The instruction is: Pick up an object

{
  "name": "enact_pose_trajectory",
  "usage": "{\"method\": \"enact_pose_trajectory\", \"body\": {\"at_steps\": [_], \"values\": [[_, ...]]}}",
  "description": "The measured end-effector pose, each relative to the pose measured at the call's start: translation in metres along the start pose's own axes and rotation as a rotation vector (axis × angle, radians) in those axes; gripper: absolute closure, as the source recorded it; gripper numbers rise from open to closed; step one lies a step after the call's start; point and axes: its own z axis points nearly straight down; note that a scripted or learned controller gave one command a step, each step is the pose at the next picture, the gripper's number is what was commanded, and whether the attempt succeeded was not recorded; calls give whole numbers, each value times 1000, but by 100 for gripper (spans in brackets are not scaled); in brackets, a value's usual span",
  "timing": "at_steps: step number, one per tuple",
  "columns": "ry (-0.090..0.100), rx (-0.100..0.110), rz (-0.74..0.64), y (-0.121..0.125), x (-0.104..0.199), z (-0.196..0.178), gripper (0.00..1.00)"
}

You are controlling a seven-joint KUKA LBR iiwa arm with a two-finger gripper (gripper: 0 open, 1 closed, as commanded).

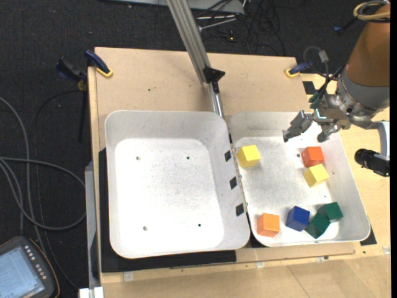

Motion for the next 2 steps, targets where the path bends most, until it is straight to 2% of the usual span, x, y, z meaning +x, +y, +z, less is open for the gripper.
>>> {"method": "enact_pose_trajectory", "body": {"at_steps": [1, 2], "values": [[-1, -4, 2, 1, 0, -2, 0], [-1, 0, 4, -7, -5, 46, 0]]}}
